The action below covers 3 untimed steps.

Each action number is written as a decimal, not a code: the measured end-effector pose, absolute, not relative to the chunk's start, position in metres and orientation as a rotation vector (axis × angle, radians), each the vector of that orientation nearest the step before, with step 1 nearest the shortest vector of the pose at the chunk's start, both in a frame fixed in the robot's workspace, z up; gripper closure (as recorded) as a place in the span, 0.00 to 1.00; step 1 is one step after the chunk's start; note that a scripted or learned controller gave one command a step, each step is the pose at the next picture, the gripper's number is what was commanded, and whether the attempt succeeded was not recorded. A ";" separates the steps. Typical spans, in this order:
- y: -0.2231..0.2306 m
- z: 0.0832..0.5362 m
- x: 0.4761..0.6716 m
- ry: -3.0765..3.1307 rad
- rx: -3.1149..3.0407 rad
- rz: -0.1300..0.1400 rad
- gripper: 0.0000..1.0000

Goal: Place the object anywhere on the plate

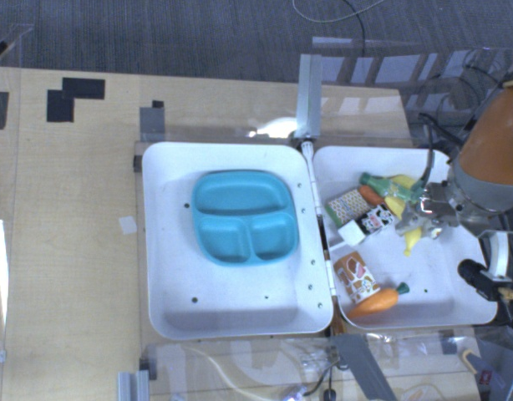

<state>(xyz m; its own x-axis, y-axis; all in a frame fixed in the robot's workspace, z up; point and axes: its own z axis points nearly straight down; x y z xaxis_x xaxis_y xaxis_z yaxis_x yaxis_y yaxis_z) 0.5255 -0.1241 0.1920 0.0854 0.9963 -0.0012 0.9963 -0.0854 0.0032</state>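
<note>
The gripper (425, 210), grip unreadable, sits over a yellow banana-shaped toy (413, 237) among cluttered toys, right of the blue three-compartment plastic plate (243, 216); an orange plastic carrot (377, 301) lies nearer.

From my seat, the arm (490, 153) runs off the picture's right edge, so I see just its orange band and grey wrist. Its gripper (427, 209) sits low over the right bin (457, 303), and I cannot make out how its fingers stand; they blur into the clutter there. Just left of the gripper, a heap of toys (382, 195) overlaps so tightly that I cannot separate green from yellow pieces. A yellow item (413, 239) just below the gripper is too small to name. The printed carton (356, 276), nearer the bin's front, carries markings I cannot read.
</note>
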 end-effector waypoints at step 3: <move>0.056 0.185 0.533 2.757 1.500 0.004 1.00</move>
<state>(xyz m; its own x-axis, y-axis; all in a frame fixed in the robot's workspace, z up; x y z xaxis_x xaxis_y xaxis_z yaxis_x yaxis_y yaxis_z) 0.5328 0.0561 0.1846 -0.5433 0.8395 -0.0013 0.8395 0.5433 0.0033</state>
